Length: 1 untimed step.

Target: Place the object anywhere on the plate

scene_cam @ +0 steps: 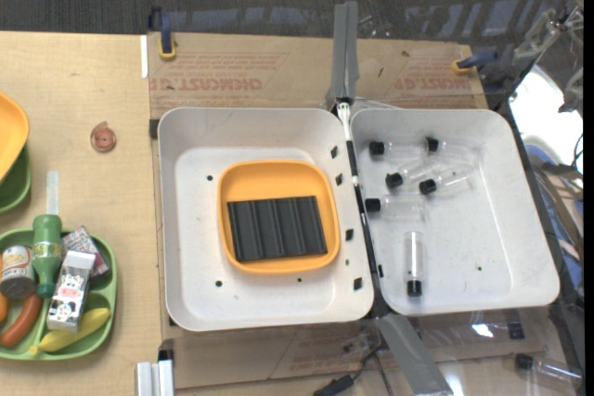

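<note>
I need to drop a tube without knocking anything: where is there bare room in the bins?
Left bin: the white strip around the yellow plate, widest at its left and front. Right bin: the floor right of the lone tube. The back-left corner, with the tube cluster, is crowded.

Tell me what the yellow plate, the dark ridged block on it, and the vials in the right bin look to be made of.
Yellow plate: likely matte plastic, uniform color and rounded moulded rim. Dark ridged block: probably rubber or foam, dull grey with no glare. Vials: clear plastic or glass, see-through bodies with black caps; which one is hard to tell.
</note>
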Motion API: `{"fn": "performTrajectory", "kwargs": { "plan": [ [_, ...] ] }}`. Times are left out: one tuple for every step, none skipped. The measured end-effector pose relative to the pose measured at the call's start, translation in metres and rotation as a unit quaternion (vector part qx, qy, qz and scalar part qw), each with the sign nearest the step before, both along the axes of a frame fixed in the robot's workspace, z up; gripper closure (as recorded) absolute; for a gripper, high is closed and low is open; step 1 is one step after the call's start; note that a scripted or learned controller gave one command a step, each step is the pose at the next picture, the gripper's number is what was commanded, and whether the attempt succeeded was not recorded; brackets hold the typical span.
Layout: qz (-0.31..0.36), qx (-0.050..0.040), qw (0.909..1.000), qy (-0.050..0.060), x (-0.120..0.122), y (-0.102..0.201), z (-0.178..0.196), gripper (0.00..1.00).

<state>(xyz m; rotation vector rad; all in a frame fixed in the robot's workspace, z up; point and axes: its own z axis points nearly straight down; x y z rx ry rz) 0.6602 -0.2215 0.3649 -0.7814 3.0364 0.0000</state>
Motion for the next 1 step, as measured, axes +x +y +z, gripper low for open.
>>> {"fn": "performTrajectory", "kwargs": {
  "plan": [
    [0.132, 0.0000, 0.9912, 0.001, -0.0002, 0.0002, -0.0176, 0.00]
  ]
}}
